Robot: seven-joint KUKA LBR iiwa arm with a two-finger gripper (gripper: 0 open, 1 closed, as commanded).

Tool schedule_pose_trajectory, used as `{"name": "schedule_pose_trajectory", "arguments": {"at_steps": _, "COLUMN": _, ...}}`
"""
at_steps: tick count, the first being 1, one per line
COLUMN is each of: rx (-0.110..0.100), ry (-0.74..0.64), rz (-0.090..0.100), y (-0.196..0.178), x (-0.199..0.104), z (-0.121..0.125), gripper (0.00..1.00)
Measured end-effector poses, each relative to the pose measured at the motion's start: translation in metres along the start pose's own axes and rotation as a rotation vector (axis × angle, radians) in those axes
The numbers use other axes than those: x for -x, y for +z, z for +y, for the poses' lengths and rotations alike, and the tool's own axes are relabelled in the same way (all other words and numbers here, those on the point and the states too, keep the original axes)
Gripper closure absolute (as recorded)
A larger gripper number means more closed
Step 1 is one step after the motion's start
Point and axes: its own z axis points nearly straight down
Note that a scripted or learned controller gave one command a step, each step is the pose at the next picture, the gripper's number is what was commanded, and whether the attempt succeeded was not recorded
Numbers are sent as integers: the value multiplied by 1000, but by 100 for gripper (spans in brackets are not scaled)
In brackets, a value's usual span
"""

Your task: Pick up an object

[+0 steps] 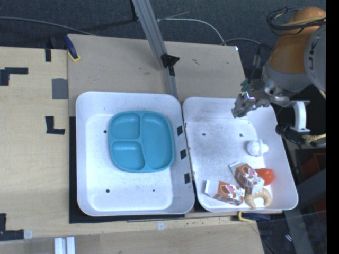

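Clutter sits in the near right corner of the right-hand white plastic bin: a brown-and-white snack packet, a second flat brown carton, a pale ring-shaped pastry toy, a small red-orange piece and, a little apart, a small white rounded object. Your pincer hangs over the bin's far edge, well apart from them; whether it is spread or pressed together, you cannot tell. You'd likely find all of these light. The white one stands alone, so go for it across its middle, though it looks smooth and may roll. The packets probably crumple, and they overlap
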Motion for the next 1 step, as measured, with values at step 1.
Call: {"name": "schedule_pose_trajectory", "arguments": {"at_steps": 1, "rx": 1, "ry": 0, "rz": 0, "y": -44, "x": 2, "z": -2, "gripper": 100}}
